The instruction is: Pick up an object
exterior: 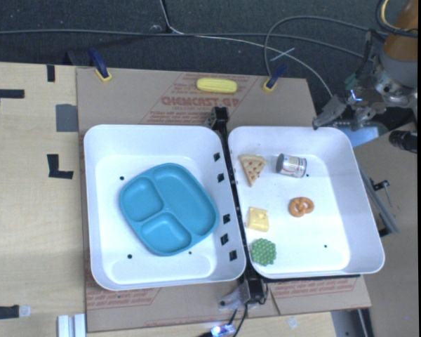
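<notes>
Five small items lie loose in the right bin [351, 209]: a pizza-slice toy [252, 168], a little metal can [291, 165] on its side, a pretzel [301, 206], a yellow cheese block [258, 219], a green knobbly ball [263, 251]. All look light; likely rigid plastic or foam. The can would roll and looks slick, so pinch it across its round body. Cheese block offers flat sides, probably the surest hold. Pretzel and pizza slice lie low and flat, harder to get under. Left bin [102, 188] holds a blue divided tray [167, 208]. Gripper [351, 107] hovers past the right bin's far right corner, nothing seen in it; cannot tell how it is set
</notes>
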Controlling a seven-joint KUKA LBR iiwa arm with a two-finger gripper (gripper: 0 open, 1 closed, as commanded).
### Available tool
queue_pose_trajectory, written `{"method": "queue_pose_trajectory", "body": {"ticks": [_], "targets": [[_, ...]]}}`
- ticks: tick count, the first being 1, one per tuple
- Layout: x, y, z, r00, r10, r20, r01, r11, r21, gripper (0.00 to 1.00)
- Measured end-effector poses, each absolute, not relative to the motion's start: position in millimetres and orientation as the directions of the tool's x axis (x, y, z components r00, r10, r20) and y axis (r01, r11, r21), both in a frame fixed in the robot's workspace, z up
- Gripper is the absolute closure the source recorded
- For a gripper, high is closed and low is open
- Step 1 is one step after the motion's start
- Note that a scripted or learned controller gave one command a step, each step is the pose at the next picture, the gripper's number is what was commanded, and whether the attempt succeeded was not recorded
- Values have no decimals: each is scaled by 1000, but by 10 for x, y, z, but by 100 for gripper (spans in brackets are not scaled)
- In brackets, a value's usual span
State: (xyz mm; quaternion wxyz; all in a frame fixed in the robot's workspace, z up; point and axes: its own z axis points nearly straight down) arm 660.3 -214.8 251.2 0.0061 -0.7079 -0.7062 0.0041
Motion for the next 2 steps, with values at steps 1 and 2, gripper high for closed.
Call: {"method": "queue_pose_trajectory", "body": {"ticks": [1,2], "targets": [[6627,-2141,2606,-1,1000,-1,1000,1,-1,0],[6644,-2105,2168,-2,1000,-1,1000,2,-5,0]]}}
